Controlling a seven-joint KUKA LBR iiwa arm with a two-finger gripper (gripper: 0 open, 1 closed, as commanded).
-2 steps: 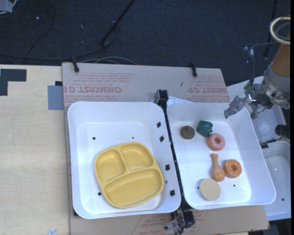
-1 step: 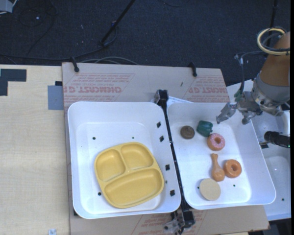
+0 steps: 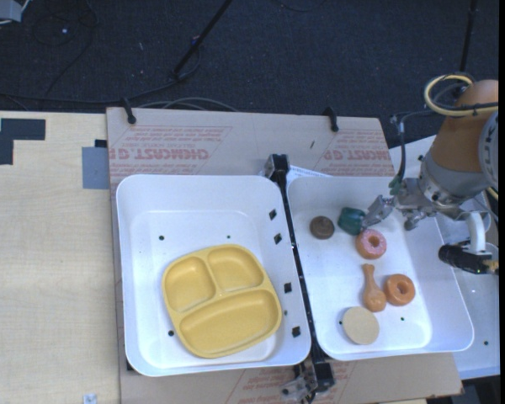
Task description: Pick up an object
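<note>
Objects: six in the right bin, one tray in the left

Objects for picking lie in the right bin (image 3: 454,326), six in all, spread around its floor. One teal block (image 3: 351,220) sits at about 11 o'clock of the bin's middle, with one brown disc (image 3: 322,227) just beside it at its 9 o'clock. Two doughnuts are there: a pink one (image 3: 371,244) near the middle and an orange one (image 3: 399,289) at the pink one's 5 o'clock. One tan, pear-shaped piece (image 3: 371,289) lies between them, just at the orange doughnut's 9 o'clock. One cream disc (image 3: 361,325) rests at 6 o'clock, close under the tan piece.

One gripper (image 3: 393,211) hangs over the bin's 1 o'clock part, its two fingers spread apart with nothing between them; one finger tip is just beside the teal block, though contact cannot be made out. The arm (image 3: 460,137) comes in from 3 o'clock.

Two white bins sit side by side. The left bin (image 3: 151,200) holds one yellow tray (image 3: 221,300) with three compartments, lying toward its 5 o'clock.
</note>
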